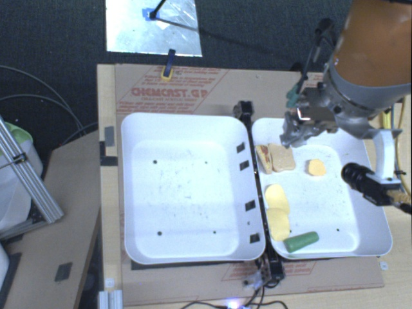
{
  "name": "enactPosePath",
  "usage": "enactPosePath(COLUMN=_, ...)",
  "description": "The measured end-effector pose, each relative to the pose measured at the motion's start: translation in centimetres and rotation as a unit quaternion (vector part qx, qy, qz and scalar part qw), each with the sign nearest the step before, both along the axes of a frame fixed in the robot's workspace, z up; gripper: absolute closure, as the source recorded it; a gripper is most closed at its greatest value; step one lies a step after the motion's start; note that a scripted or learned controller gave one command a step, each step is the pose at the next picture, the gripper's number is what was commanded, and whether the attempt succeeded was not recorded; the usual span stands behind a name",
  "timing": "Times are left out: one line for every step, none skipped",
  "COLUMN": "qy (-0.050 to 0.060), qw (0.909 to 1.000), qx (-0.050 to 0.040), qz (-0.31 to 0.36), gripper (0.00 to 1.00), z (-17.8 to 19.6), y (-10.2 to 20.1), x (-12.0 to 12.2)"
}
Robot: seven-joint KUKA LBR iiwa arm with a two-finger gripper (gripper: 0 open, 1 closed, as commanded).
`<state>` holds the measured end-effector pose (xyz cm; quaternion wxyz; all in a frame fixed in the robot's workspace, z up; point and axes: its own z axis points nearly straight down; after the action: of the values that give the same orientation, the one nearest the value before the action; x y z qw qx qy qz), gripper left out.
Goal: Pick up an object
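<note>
Camera view: gripper (295, 136) low over far edge of right bin (367, 237), just above tan bread-like pieces (275, 158). Cannot tell its state; nothing visibly held. Other candidates lie in same bin: small orange-yellow chunk (316, 167) just right of bread, two pale yellow pieces (277, 210) nearer centre divider, green piece (301, 240) at near edge. Left bin (138, 237) bare. Judgement: pick not yet done; grasp and lift remain, bread likeliest target.

Slanted overhead view of both bins (187, 124)
</note>
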<state>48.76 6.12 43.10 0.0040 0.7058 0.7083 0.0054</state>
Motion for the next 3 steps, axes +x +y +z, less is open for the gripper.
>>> enactPosePath(qy=0.005, qw=1.0000, qx=0.0001, qz=0.003, gripper=1.00, z=0.4, y=5.2, x=-0.1)
enactPosePath(qy=0.003, qw=1.0000, qx=-0.0007, qz=-0.003, gripper=1.00, z=4.7, y=0.5, x=-0.1)
enactPosePath(qy=0.012, qw=0.9999, qx=-0.0021, qz=-0.002, gripper=1.00, z=-9.7, y=0.7, x=-0.2)
